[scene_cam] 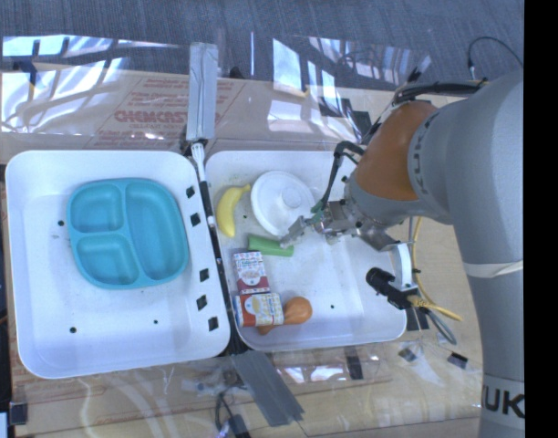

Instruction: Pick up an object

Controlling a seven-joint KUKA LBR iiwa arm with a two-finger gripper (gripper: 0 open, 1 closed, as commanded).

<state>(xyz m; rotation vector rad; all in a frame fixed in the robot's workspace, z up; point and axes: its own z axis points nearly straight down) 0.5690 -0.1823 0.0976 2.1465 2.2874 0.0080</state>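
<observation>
The jaws (300,230) hang low in the right bin (352,322); whether they are spread I cannot tell. The green stick (270,245) lies just left of them, the white lid (279,199) just above. Approach step, I judge; next, settle over one object and close.

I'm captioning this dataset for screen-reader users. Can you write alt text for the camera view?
A grey robot arm reaches from the right into the right bin, its gripper beside a white lidded cup and green block; a banana, two small cartons and an orange object lie nearby. The left bin holds a blue divided plate.
</observation>
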